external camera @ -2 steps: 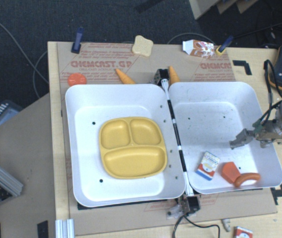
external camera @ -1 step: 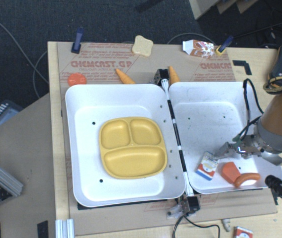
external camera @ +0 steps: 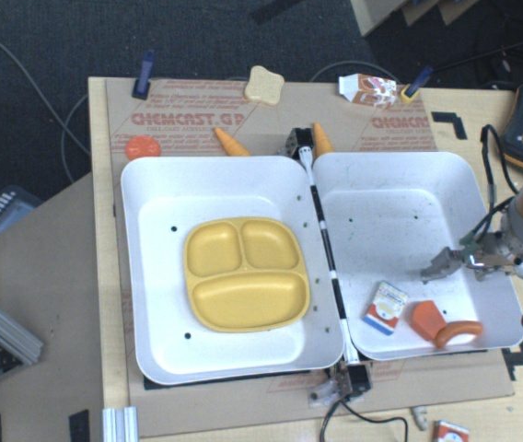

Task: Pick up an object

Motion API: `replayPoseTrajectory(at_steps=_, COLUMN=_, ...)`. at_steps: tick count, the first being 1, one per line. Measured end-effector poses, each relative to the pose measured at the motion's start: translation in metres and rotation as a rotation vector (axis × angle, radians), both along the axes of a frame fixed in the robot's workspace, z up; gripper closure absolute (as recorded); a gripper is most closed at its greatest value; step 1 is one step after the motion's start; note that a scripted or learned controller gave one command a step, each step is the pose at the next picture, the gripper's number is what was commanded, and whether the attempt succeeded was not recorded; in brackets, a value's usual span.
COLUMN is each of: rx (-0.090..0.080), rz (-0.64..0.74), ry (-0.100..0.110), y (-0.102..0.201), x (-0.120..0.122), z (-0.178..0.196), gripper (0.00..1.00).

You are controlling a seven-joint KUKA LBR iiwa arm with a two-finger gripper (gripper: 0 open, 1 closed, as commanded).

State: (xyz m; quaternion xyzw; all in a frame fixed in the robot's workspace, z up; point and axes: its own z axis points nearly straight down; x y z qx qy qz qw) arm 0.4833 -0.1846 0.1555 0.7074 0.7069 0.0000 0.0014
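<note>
The worktop point(external camera: 105, 247) carries two white bins. The left bin point(external camera: 151, 247) holds a yellow divided tray point(external camera: 246, 273). The right bin point(external camera: 400, 187) holds the smaller pickings: an orange cup point(external camera: 441, 325) on its side near the front wall, and a small carton point(external camera: 386, 305) just beside it. The gripper point(external camera: 446, 263) hangs above the bin floor, near the cup and empty; whether the fingers are wide or narrow I cannot tell. This looks like the approach step. Next it would need to line up over the cup or carton and descend.
</note>
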Motion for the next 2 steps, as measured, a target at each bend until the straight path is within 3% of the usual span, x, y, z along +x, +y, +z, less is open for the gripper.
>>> replayPoseTrajectory(at_steps=1, rx=0.004, rz=0.003, ry=0.004, y=0.063, x=-0.004, z=0.002, gripper=0.0)
replayPoseTrajectory(at_steps=2, rx=0.002, rz=0.0, ry=0.0, y=0.032, x=-0.004, z=-0.06, gripper=0.0)
